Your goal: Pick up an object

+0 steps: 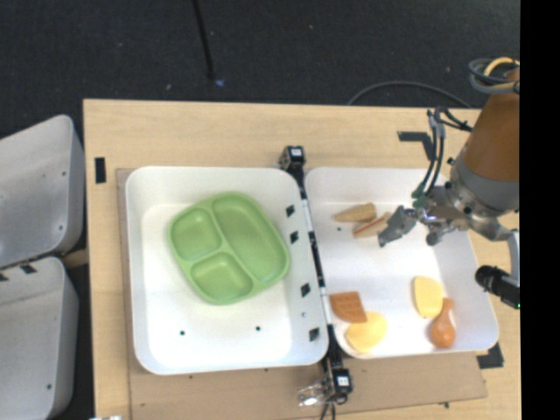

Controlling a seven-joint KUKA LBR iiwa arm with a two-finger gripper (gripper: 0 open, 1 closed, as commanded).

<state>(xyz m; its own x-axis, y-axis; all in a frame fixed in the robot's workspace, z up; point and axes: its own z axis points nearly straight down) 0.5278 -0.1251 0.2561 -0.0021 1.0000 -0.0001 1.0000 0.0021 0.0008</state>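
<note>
You see two bins (140, 339) of smooth white plastic with a slight sheen, on a matt, pale wooden bench (201, 116). The green divided plate (229, 248) looks like smooth matt plastic. The arm's orange band (492, 143) looks glossy, and the food pieces (429, 297) look smooth, like moulded plastic

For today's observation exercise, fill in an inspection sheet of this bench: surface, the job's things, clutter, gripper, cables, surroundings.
Surface: wooden bench bearing a left bin and a right bin, side by side.
Job's things: in the right bin, tan piece, reddish stick, orange slab, yellow piece, yellow slice, orange pear shape.
Clutter: green divided plate in the left bin.
Gripper: gripper low over the right bin, beside the reddish stick; grasp unclear.
Cables: black cable on the dark floor.
Surroundings: white panels at left.
</note>
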